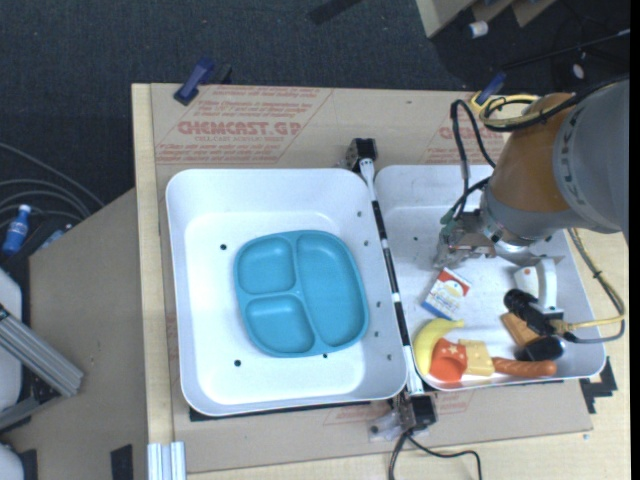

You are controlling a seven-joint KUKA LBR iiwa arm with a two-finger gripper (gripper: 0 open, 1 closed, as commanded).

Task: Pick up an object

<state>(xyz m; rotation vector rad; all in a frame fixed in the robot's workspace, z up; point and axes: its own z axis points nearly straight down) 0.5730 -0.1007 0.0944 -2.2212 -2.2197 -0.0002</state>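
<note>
The worktop point(240, 128) bears crowded toys; the tool point(462, 245), its state untellable, may miss the small packet point(447, 293).

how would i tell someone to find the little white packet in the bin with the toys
Start at the right-hand white bin, the one the arm reaches into. Just below the gripper, in the middle of the bin floor, lies the small white packet. It is the flat, squarish white thing with blue and red print, lying above the yellow banana.

Illumination is bright and even from overhead. Shadows are soft. The white bins point(200, 268) show mild glare. Focus is slightly soft throughout.
</note>
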